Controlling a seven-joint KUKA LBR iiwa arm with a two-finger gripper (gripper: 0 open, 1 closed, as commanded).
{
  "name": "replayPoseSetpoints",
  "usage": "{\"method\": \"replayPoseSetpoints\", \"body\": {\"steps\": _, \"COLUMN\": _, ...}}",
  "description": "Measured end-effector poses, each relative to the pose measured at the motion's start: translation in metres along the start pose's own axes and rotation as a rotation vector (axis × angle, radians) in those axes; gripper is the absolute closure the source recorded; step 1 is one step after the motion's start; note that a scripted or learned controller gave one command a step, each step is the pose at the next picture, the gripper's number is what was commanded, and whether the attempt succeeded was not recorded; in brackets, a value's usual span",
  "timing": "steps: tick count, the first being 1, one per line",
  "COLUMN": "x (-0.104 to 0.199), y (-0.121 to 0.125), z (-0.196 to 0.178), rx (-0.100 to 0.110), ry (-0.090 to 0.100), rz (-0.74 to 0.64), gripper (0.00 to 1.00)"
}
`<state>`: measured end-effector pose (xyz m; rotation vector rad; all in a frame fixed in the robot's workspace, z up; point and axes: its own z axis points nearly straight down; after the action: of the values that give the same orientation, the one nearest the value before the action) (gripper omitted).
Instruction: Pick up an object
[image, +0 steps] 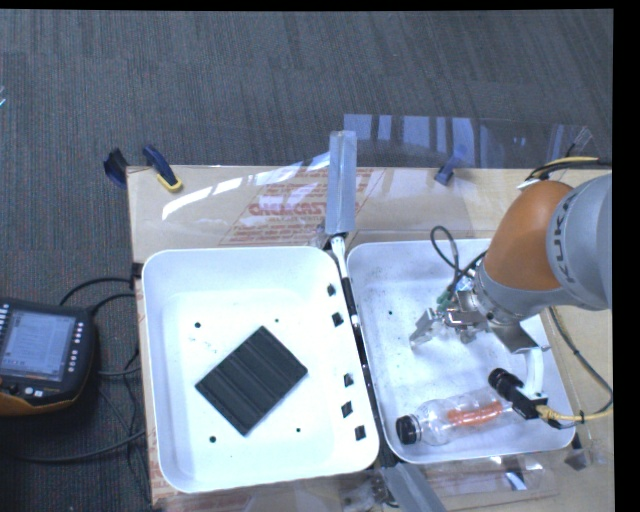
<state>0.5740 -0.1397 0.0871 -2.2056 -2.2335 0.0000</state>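
Lying on its side near the front wall of the right bin (400, 262), the clear plastic bottle (455, 417) is the only loose object on that side, its dark cap pointing toward the divider between the two bins and something orange showing through its wall. It looks light and nearly empty, so it should lift easily, but the smooth round body would probably roll or squirt out of a pinch; a grip across the middle of the barrel, square to its length, seems the safest hold, and the thin wall may dent under pressure. The other candidate, a flat dark ribbed slab (251, 379) in the left bin (160, 300), appears stiff and low, offering only its thin edges. The end effector (428, 328) hovers over the middle of the right bin, well apart from the bottle, and whether it is spread or closed cannot be made out at this size. Cables and the grey and orange wrist (545, 250) cover the bin's right wall, and a black cylindrical fitting (512, 388) sits just beside the bottle's base.
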Motion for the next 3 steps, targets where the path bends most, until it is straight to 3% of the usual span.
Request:
{"method": "replayPoseSetpoints", "body": {"steps": 1, "x": -0.073, "y": -0.037, "z": -0.078, "rx": 0.0, "ry": -0.001, "rz": 0.025, "gripper": 0.0}}
{"method": "replayPoseSetpoints", "body": {"steps": 2, "x": -0.032, "y": 0.026, "z": 0.0, "rx": -0.003, "ry": -0.002, "rz": -0.49, "gripper": 0.0}}
{"method": "replayPoseSetpoints", "body": {"steps": 3, "x": -0.042, "y": 0.06, "z": 0.004, "rx": 0.041, "ry": 0.019, "rz": -0.313, "gripper": 0.0}}
